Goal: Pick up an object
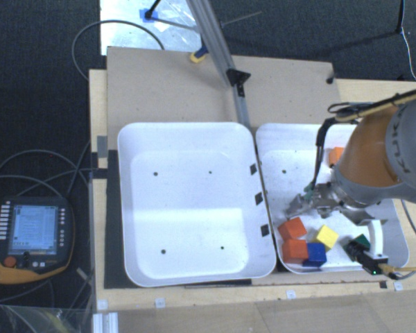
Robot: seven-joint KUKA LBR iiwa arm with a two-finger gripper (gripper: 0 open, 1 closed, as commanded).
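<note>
Bench front edge (194,300): pale wood, seen nearest the viewer, with small white tags along it.
Handheld control pad (29,240): set on the dark floor at the left; an orange-and-grey casing with a lit screen; its text is too small to be read.
Blocks: a cluster is seen in the near corner of the right bin (291,151). A blue block (316,253) is touching an orange block (295,250); a second orange block (293,228) lies just behind; a yellow block (326,236) is tilted beside them. All are small, matte and cube-like. A green block (361,241) lies farther right.
Gripper (306,201): lowered just above the orange blocks; whether the fingers are open or closed cannot be told, and nothing is seen held.
Arm (374,158): a rounded grey shell with an orange band; part of a letter is visible but cannot be read.
Left bin (187,134): smooth white plastic with rounded corners and small dark dots.
Backboard (173,82): flat brown card lies behind the bins.
</note>
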